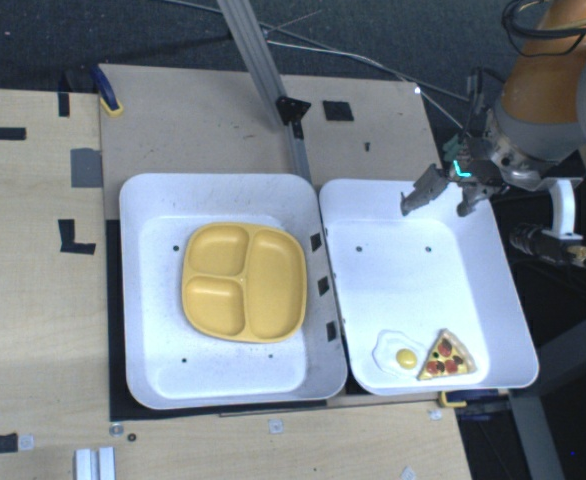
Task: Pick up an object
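A fried egg toy (395,354) and a pizza slice toy (446,356) lie side by side at the near edge of the right bin (413,268). My gripper (439,197) hangs open over the far right corner of that bin, its two dark fingers spread apart with nothing between them. It is well away from both toys. A yellow divided plate (244,281) sits in the middle of the left bin (153,268).
A slanted metal pole (258,53) crosses the bench behind the bins. Cables run across the dark floor at the back. The arm's grey and orange body (543,88) stands over the right bin's far right side.
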You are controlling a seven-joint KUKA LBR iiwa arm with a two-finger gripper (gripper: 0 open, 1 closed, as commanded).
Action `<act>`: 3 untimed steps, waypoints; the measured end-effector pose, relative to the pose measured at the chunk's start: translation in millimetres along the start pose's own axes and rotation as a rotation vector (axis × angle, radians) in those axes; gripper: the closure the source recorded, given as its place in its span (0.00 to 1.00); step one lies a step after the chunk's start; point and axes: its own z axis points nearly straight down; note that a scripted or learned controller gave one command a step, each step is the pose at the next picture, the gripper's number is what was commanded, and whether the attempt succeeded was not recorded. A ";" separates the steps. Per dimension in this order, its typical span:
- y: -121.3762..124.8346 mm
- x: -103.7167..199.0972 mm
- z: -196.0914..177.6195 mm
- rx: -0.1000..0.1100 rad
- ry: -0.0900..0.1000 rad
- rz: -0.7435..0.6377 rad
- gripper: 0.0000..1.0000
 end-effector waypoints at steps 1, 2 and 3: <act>0.1 0.0 -0.2 -0.001 0.000 0.000 0.00; 0.1 -7.4 46.6 0.004 -0.002 0.002 0.00; 0.8 -8.7 90.7 0.004 -0.001 0.001 0.00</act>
